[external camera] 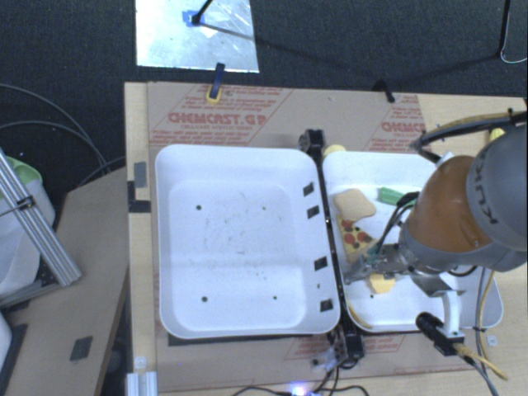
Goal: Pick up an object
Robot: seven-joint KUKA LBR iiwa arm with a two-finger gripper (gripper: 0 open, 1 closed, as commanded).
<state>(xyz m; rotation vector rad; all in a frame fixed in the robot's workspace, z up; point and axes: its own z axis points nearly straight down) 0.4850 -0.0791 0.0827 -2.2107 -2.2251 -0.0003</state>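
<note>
Objects all sitting in the right bin (375, 324): tan piece (353, 202) near the divider, green piece (390, 195) just right of it, reddish spotted piece (355, 236) below the tan one, small yellow chunk (381, 283) lower down toward the front wall. Another pale yellow bit (334, 150) perched at the bin's top-left corner, right by the rim.

Left bin (239, 246) wide open, loads of bare floor, only a few dark specks. Black clips (316, 213) running down the seam between the two bins. Tight on the right side though: arm (462, 213) covering most of that bin's right half, cables draped around it.

End effector (370, 264) down low over the right bin, close to the divider, just beside the yellow chunk and below the spotted piece. Can't tell how far open, too dark and blurry there, and can't tell if touching or pinching anything.

Cardboard sheet (272, 110) under both bins on the tabletop, shiny panel (196, 21) beyond its far edge.
</note>
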